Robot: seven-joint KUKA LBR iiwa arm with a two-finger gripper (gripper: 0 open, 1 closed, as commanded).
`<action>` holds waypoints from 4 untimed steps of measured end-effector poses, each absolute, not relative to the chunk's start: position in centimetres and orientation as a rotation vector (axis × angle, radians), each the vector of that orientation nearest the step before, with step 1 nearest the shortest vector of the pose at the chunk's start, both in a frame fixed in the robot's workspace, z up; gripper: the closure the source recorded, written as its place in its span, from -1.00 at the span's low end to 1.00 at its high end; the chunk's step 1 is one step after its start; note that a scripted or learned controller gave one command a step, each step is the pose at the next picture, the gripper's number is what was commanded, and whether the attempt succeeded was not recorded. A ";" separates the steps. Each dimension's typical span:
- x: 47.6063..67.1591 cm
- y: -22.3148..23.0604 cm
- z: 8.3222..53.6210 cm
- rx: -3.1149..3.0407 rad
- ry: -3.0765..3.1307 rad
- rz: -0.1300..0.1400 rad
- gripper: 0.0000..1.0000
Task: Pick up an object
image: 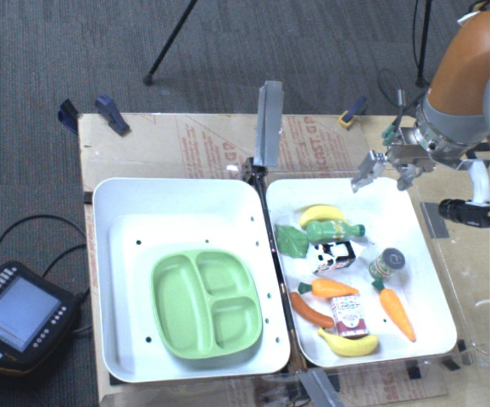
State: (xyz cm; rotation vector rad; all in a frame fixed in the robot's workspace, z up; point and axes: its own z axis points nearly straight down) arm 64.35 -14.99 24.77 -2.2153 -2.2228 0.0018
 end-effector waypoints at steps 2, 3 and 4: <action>64.5 -15.2 9.7 -2.132 -2.302 0.000 1.00; 64.5 -15.2 9.7 -2.132 -2.302 0.000 -1.00; 64.5 -15.2 10.7 -2.134 -2.299 -0.002 1.00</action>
